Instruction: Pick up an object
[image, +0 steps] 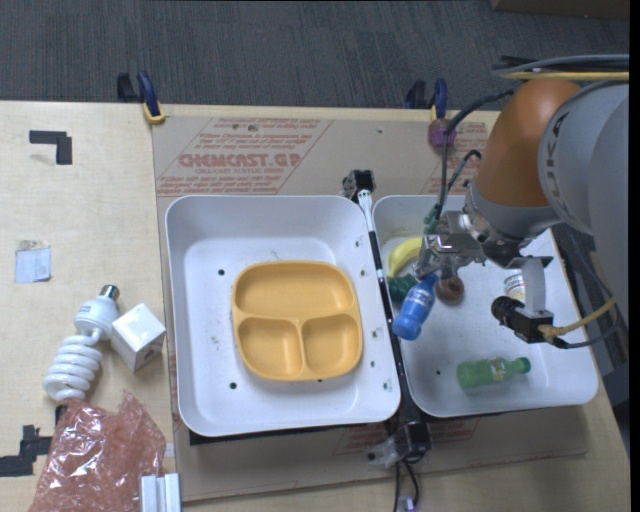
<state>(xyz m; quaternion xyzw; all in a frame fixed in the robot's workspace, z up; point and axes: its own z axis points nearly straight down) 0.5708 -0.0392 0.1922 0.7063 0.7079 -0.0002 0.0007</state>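
Yellow was the tray (296, 318) in the left bin (200, 395), well apart to the left of the gripper (441, 262). Just left of the gripper lay a yellow thing like a banana (403, 254). A blue bottle (414, 309) hung slanted just below the gripper, inside the right bin (560, 385). It looked lifted, but I could not tell if the gripper really had it, or how far open the gripper was. A brown ball (452, 290) sat right beside the gripper. To the gripper's lower right lay a green bottle (491, 371). The pick looked begun, not surely done.
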